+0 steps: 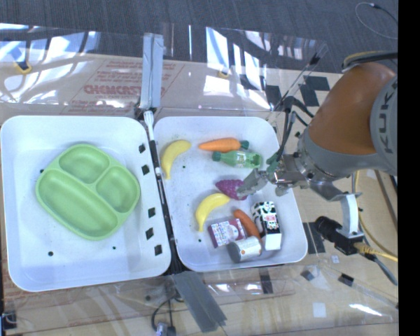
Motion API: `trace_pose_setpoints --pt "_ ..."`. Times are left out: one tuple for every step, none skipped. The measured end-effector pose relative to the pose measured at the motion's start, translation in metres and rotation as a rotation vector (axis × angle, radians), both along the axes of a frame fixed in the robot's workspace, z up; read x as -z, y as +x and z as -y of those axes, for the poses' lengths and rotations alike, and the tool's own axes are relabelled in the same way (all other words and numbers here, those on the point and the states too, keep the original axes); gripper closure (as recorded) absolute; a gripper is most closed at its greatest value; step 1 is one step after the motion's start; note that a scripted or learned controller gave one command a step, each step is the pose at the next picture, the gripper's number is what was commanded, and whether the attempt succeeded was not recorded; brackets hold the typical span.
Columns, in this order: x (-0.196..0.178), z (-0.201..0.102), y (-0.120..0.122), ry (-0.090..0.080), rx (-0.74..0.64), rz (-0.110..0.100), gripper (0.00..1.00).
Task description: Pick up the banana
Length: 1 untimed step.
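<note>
Reaching for the banana means first choosing between two yellow pieces in the right bin (pixel 287 247): one banana (pixel 211 208) lies near the bin's middle, and a second banana (pixel 172 154) lies by the left wall, close to the divider. The gripper (pixel 260 180) hovers low over the right part of the bin, its fingers spread apart with nothing between them, above a purple item (pixel 229 187) and just right of the middle banana. You would do well to take that middle one, since it is the nearer. Mind the crowding: a dark red packet (pixel 226 232) sits just below its lower end and the purple item is just beside its upper end, so a sloppy descent may nudge or pinch a neighbour. Line the fingers across the banana's narrow width, not along its curve, and centre them on its thickest part. The carrot (pixel 220 145) and green bottle (pixel 236 159) lie farther up and should not interfere. The green divided plate (pixel 86 191) in the left bin (pixel 17 257) plays no part.
</note>
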State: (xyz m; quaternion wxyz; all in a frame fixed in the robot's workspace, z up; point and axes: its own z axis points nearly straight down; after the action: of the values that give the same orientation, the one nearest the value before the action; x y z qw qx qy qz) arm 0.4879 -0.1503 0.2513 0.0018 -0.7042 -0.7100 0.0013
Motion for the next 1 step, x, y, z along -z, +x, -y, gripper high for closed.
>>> trace_pose_setpoints --pt "0.1523 -0.0324 0.0055 0.0 0.044 0.002 0.0"
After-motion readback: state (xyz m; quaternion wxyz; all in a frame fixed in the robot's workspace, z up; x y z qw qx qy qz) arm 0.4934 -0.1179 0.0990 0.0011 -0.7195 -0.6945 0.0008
